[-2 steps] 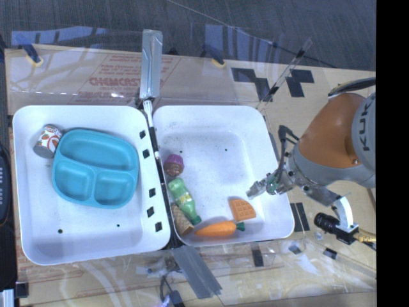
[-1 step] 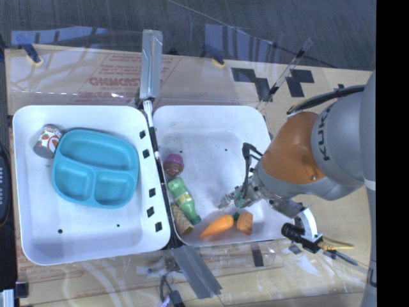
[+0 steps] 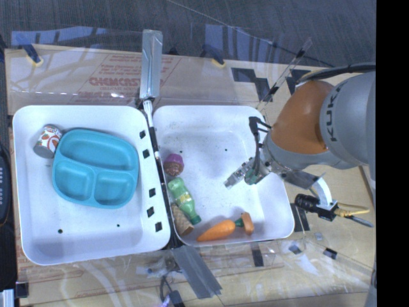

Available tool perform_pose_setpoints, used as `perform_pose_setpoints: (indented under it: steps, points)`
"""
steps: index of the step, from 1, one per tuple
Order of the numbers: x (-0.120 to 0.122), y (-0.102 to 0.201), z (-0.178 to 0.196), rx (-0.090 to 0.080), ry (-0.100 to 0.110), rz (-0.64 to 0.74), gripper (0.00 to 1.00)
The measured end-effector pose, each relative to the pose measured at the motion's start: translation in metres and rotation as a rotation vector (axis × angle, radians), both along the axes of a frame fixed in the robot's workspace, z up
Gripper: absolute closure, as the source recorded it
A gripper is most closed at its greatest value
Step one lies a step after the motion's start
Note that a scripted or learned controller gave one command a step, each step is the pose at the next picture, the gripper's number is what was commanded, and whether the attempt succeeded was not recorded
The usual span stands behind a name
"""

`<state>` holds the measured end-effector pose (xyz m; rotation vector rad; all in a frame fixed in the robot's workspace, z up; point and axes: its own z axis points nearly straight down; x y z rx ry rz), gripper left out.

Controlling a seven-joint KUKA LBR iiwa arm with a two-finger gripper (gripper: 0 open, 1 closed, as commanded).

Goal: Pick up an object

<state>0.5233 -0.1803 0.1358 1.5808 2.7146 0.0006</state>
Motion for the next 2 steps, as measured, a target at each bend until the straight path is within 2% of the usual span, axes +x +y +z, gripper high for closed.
perform_pose_setpoints:
  steps: [1,2]
  points:
    - [-0.047,0.067,-0.045,0.003,0.005,0.060,0.00]
    - [-0.043,0.070,0.096,-0.003,-0.006,0.386,0.00]
